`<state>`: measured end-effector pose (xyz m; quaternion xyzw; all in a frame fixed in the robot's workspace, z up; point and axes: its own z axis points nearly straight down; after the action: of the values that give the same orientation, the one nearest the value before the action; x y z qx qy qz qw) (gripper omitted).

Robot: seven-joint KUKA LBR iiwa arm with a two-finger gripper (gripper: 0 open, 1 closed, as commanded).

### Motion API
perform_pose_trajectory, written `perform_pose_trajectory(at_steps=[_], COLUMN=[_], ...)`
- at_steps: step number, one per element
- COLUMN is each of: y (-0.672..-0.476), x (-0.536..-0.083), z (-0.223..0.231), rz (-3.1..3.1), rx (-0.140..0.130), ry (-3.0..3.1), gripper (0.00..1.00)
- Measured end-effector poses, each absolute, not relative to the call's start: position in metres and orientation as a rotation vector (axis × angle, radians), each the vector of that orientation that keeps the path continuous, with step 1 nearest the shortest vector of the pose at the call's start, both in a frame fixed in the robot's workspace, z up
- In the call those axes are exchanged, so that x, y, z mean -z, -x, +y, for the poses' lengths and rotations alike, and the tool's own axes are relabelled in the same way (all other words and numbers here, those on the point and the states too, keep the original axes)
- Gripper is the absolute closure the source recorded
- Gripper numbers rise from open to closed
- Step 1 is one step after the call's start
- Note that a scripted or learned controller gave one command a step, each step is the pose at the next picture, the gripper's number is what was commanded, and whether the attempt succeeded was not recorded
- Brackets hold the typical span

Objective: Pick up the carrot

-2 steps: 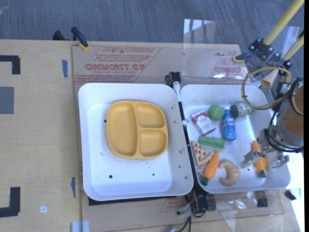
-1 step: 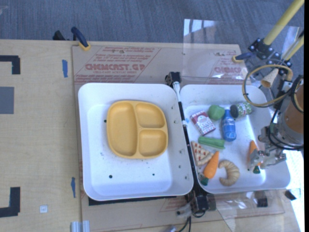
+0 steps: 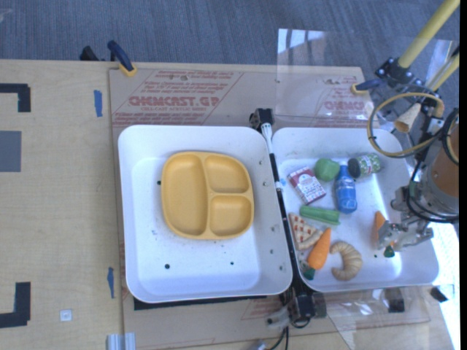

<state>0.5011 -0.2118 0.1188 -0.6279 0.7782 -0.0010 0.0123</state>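
Lying diagonal in rt bin, carrot [image 3: 319, 248] tip points upper-right, greens lower-left; end effector [image 3: 403, 233] state unclear.

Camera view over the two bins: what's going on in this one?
A KUKA arm reaches in from the right, its gripper low over the right bin. The carrot it is meant to pick lies loose toward the bin's left, between a pizza slice and a croissant. The gripper sits near a small orange piece instead. The left bin holds a yellow divided plate.
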Motion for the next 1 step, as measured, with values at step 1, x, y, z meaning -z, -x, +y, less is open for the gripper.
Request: perform_pose_trajectory(at_steps=[1], y=[-0.5037], x=[-0.1292], z=[-0.2090], rz=[2.421], rx=[0.006], ry=[1.950], gripper=[1.00])
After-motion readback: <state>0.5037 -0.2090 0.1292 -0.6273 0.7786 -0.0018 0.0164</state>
